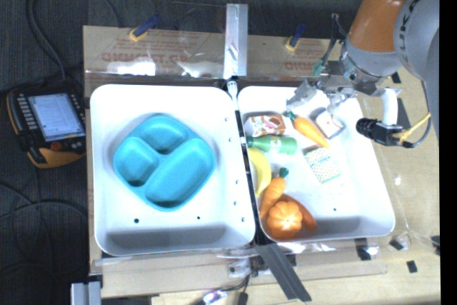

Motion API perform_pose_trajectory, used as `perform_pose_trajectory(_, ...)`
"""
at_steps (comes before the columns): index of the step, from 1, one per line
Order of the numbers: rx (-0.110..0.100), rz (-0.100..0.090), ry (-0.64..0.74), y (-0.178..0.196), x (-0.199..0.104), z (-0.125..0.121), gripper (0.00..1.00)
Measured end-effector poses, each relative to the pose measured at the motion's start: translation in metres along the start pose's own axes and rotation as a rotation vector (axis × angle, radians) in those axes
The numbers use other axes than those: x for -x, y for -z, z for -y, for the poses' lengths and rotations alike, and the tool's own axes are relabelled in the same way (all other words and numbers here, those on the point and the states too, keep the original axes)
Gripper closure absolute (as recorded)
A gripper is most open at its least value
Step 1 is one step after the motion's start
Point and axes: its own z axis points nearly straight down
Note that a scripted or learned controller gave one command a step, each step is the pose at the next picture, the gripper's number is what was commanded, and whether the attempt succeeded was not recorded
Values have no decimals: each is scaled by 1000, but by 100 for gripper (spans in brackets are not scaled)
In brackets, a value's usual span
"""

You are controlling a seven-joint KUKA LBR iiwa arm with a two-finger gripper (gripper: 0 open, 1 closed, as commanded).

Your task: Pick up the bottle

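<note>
Down in the right bin (371,214), the bottle (273,145) lies on its side near the divider, green body with a white end, touching the banana (261,169) below it and just beside the snack packet (267,126) above it. Up toward the bin's far right corner hangs the gripper (314,98), well apart from the bottle, with a carrot (310,129) lying between them. Whether that gripper is released or clenched, I cannot tell; nothing is visibly caught in it

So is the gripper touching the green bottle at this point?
Apart. The camera view shows the gripper near the right bin's far edge, with bare bin floor between it and the green bottle.
</note>
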Motion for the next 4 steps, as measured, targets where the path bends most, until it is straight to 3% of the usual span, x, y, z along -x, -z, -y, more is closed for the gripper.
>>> perform_pose_trajectory(1,0,0,343,-39,-29,109,0)
perform_pose_trajectory(2,1,0,383,-64,-4,53,0)
perform_pose_trajectory(3,4,2,872,-13,-46,36,0)
perform_pose_trajectory(4,7,0,873,-4,-48,35,100)
